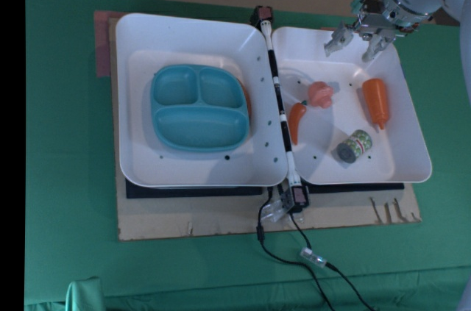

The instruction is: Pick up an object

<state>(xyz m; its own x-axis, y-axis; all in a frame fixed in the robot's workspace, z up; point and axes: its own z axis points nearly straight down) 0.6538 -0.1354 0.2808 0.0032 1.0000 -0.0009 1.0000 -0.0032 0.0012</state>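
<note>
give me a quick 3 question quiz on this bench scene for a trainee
1. True or false: the gripper holds the orange bottle.
2. Which bin holds the teal divided plate? A) left bin B) right bin
3. Fill in: the small patterned can lies on its ____.

Key
1. False: the gripper is open, above the right bin's far edge, apart from the bottle.
2. A, the left bin.
3. side
</note>
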